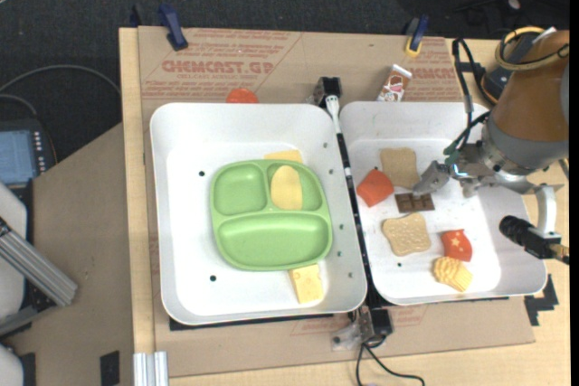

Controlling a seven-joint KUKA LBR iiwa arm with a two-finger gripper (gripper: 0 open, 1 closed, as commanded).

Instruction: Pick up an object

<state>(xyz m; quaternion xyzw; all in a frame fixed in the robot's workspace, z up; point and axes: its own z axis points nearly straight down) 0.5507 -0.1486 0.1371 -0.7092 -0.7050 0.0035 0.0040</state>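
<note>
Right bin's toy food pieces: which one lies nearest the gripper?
The dark brown chocolate-like square, just below the gripper; the tan cracker and orange-red block lie farther left.

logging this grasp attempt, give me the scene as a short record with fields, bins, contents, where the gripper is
left bin: green divided plate with a yellow piece in its upper right compartment; another yellow piece beside the plate's lower edge
right bin: orange-red block, tan slice, brown chocolate piece, bread slice, red piece, ridged yellow piece
gripper: low over the right bin, just above the chocolate piece
grasp: nothing visibly between the fingers
outside bins: small carton on the bench behind the right bin
</note>
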